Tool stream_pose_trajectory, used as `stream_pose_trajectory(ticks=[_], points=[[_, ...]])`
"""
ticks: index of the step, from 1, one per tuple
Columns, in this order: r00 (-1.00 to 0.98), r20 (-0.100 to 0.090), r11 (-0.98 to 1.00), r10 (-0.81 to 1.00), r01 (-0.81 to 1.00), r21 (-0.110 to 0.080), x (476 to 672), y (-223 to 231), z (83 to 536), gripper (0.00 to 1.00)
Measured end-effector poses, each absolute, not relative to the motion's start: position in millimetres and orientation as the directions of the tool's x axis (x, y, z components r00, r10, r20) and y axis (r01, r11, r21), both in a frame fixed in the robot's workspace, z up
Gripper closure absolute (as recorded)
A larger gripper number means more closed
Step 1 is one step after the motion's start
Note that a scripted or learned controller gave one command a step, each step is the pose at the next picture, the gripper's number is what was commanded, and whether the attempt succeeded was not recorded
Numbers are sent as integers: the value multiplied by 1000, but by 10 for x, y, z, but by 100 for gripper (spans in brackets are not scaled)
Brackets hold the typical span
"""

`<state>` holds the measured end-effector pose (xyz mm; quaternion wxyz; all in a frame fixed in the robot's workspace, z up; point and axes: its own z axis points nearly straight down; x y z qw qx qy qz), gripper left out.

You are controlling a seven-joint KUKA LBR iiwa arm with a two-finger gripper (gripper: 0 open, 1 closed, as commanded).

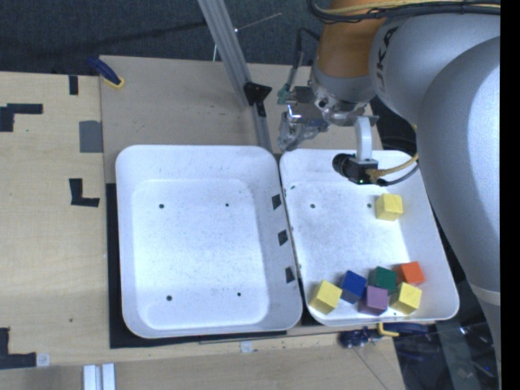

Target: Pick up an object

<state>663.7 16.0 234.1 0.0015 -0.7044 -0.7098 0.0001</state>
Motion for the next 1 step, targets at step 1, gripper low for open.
stream_pose_trajectory(ticks=[1], points=[[-7,2,7,1000,1000,-3,6647,728,2225,100]])
